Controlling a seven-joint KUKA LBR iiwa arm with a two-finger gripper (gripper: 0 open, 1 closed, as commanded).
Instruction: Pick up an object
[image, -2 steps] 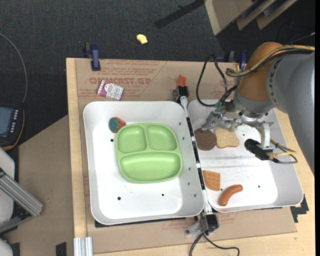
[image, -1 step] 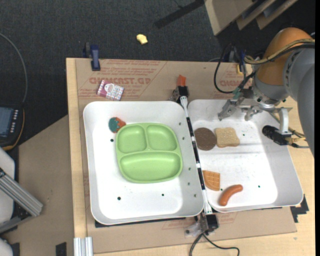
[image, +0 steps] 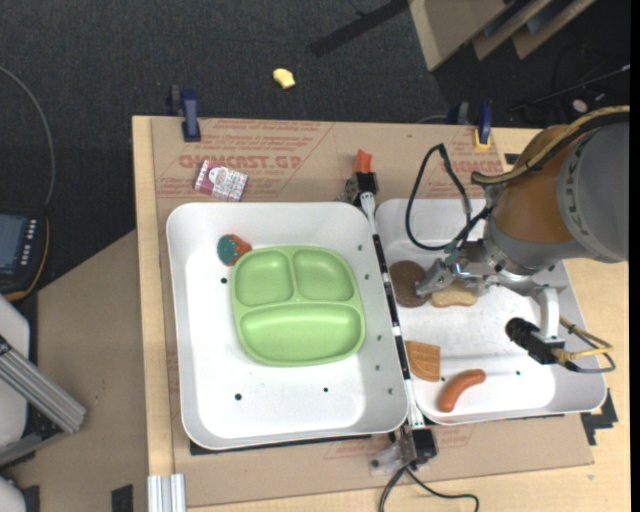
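The right bin (image: 500, 395) holds a round brown cookie (image: 404, 282), a tan bread-like piece (image: 457, 297), a square orange cracker (image: 424, 360) and an orange-red sausage (image: 460, 388). My gripper (image: 450, 276) reaches in from the right and is low over the bin's upper left part. Its tip is just above the tan piece and right beside the brown cookie. The arm's grey body and orange band (image: 540, 200) hide the bin's upper right part.
In the left bin (image: 200, 330) lies a green divided plate (image: 297, 305), with a small teal and red object (image: 234, 248) at its upper left. Black cables (image: 440, 190) loop over the right bin's back. A pink packet (image: 220, 180) lies on the board behind the bins.
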